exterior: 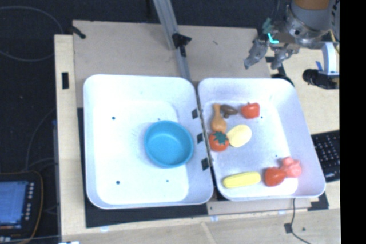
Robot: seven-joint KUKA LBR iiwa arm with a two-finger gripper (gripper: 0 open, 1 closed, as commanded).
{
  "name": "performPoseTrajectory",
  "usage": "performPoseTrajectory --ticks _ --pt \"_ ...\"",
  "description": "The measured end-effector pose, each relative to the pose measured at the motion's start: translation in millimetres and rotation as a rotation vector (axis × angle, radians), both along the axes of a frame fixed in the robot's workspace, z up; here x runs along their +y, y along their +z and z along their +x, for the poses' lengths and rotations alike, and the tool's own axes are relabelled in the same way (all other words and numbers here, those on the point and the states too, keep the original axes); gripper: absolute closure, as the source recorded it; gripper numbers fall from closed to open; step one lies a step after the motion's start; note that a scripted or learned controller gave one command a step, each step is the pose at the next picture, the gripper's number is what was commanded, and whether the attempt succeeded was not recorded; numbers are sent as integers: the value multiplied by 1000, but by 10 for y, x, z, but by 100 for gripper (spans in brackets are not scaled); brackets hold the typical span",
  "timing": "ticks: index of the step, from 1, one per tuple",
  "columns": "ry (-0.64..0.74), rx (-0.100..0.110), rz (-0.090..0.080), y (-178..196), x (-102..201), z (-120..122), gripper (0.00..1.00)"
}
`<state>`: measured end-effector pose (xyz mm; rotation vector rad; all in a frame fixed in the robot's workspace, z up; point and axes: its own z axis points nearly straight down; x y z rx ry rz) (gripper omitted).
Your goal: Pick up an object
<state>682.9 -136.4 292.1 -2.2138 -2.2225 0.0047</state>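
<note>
The right bin [297,117] holds several toy foods. A tan gourd [218,119] with a brown piece [229,111] lies beside a red pepper [250,110] near the bin's back. A pale yellow lemon [239,135] and a small tomato [218,142] sit mid-left. A long yellow piece [241,180], a red piece [274,176] and a pink piece [291,166] lie along the front. My gripper [266,60] hangs above the bench just behind the right bin's back rim, open, with nothing between its fingers.
A blue bowl [167,143] sits in the left bin [103,123]. A grey metal bar [163,8] slants down to the divide between the bins. A black keyboard [327,151] lies to the right of the right bin.
</note>
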Motion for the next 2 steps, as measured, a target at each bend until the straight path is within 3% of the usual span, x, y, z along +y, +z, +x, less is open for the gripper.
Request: performPoseTrajectory --ticks 1,2 --pt "1 -8 -1 47 0 12 0" --pt "-3 -4 -5 -362 -19 27 0"
